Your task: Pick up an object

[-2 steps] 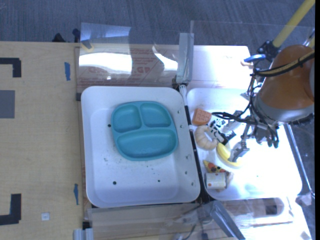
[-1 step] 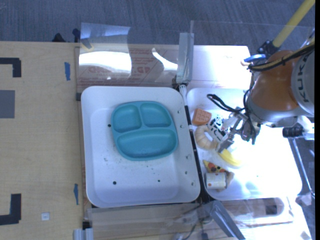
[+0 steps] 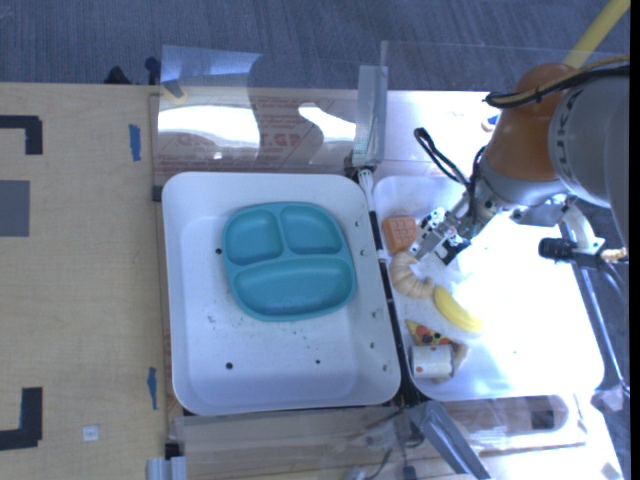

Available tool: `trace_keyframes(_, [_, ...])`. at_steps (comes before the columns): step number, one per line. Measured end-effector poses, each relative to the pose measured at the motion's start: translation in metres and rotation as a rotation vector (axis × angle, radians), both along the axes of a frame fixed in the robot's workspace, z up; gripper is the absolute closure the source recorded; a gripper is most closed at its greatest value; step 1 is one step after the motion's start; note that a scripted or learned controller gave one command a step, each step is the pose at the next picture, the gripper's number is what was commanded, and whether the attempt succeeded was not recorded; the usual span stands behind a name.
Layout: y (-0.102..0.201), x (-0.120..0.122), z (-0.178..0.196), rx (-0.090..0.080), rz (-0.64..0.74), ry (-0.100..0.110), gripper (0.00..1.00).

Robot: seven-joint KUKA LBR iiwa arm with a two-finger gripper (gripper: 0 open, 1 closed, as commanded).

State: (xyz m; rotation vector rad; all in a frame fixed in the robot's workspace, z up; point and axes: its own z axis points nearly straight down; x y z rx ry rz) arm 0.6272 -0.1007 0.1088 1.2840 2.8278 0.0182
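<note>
My gripper (image 3: 432, 240) hangs low over the left part of the right bin (image 3: 520, 368), reaching in from the upper right. Just left of it lies an orange waffle-like square (image 3: 399, 232). A tan croissant-shaped piece (image 3: 410, 280) lies below the gripper, and a yellow banana (image 3: 457, 312) is beside that. Near the bin's front left sit a small red and yellow item (image 3: 427, 335) and a white block (image 3: 434, 365). I see nothing between the fingers, and their spacing is unclear.
The left bin (image 3: 200, 368) holds a teal divided plate (image 3: 288, 260). A clear plastic wall (image 3: 260, 133) stands behind the bins, with a metal post (image 3: 370, 118) between them. A black cable (image 3: 440, 158) loops near the wrist. The right bin's right half is brightly lit.
</note>
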Motion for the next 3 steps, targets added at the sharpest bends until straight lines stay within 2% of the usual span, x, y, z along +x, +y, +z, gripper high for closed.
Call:
trace_keyframes(1, [-0.003, 0.008, 0.019, -0.013, 0.001, -0.033, 1.0])
trace_keyframes(2, [0.015, -0.02, 0.079, -0.003, 0.226, 0.027, 1.0])
trace_keyframes(3, [0.002, -0.045, 0.066, -0.004, 0.415, 0.036, 1.0])
